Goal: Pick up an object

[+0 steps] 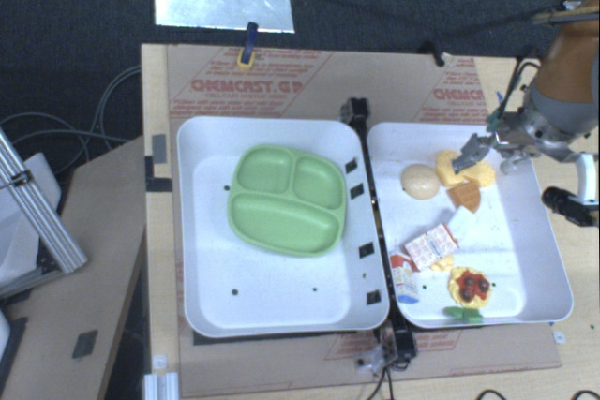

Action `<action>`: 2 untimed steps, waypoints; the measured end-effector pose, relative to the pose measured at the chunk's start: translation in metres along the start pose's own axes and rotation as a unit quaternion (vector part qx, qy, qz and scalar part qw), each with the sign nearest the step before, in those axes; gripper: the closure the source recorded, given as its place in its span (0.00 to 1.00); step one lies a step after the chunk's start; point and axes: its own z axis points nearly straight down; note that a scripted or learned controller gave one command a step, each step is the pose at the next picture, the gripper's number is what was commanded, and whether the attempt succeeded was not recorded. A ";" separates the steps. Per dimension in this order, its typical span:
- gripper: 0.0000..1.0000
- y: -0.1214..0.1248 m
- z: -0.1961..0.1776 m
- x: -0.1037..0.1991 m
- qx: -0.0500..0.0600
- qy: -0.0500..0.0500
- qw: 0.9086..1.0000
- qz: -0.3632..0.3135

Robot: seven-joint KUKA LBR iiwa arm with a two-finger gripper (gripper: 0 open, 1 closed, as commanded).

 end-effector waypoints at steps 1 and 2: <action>0.00 0.003 -0.008 0.000 -0.006 -0.001 1.000 -0.001; 0.00 0.014 0.043 0.002 -0.005 -0.001 1.000 -0.003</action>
